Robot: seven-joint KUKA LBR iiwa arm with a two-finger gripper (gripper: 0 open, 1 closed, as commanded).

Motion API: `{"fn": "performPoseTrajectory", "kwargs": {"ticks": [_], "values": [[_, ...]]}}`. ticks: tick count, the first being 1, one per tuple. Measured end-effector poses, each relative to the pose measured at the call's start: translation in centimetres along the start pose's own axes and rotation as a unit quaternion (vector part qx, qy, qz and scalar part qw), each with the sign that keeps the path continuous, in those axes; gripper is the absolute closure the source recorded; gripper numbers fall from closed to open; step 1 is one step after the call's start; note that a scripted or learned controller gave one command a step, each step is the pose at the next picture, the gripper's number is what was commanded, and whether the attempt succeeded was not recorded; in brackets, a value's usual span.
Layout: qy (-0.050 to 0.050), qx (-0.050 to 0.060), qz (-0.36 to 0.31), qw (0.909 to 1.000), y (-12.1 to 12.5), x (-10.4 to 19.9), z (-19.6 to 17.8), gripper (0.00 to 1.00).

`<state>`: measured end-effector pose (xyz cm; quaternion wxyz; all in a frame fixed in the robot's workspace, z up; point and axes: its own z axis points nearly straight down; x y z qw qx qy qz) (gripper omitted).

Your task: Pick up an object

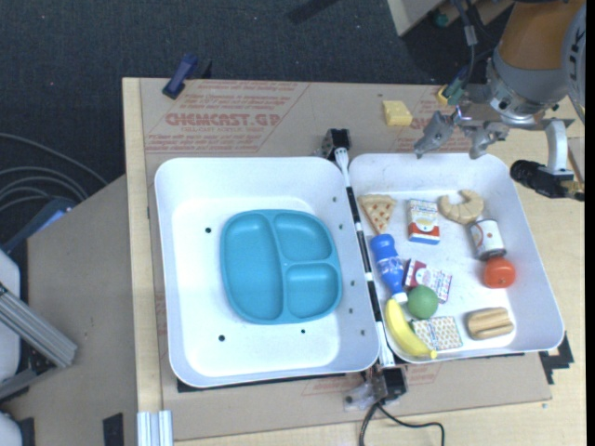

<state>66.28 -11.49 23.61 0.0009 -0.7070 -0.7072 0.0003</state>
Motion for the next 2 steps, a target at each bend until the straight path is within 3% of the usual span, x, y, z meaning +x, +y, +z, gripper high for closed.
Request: {"fn": "performPoseTrajectory", "kwargs": {"ticks": [1,2], "values": [[0.0,0.001,0.001,1.0,0.3,-4.3,13.0,0.0],[0.0,0.001,0.0,1.0,0.4,-2.8,15.2,0.0]]}}
